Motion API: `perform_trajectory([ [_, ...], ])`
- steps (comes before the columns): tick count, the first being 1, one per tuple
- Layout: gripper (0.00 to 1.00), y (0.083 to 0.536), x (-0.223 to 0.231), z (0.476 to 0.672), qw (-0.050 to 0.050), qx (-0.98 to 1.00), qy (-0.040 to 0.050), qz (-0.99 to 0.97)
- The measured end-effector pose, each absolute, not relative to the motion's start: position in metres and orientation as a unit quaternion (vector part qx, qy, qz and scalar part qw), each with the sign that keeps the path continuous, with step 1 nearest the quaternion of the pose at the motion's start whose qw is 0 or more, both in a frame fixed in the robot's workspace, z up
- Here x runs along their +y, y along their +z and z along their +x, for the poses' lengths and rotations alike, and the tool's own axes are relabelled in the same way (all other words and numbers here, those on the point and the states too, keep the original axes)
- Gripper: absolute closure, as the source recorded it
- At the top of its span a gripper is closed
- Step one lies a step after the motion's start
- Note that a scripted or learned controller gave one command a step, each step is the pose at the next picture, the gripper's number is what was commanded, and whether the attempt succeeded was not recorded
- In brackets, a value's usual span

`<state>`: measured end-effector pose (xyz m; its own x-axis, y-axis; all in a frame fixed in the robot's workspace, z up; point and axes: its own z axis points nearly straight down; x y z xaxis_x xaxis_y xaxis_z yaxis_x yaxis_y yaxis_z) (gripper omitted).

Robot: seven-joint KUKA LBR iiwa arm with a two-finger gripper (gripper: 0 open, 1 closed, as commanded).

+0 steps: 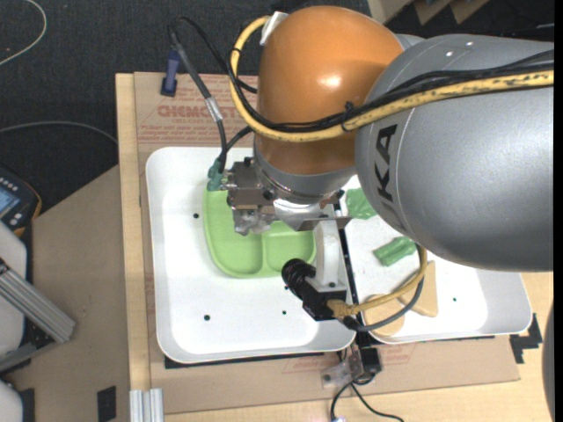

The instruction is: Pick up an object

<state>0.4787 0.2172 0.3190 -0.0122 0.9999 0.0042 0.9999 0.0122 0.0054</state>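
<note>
In the camera view, our gripper point(264, 222) sits low over the green tray point(251, 253) in the left bin point(176, 262); the tray's bare part runs toward six o'clock. We cannot tell the grip's state. Green pieces point(393, 251) lie at three o'clock in the right bin point(493, 315), behind the arm.

Glossy orange band point(321, 69); smooth white plastic bins point(180, 262); matt green plastic tray point(237, 253)
</note>
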Motion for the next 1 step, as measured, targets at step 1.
perform_trajectory([
  [1,1.00,0.4928,0.2249,0.4801,0.003,0.708,0.0102,0.706],
])
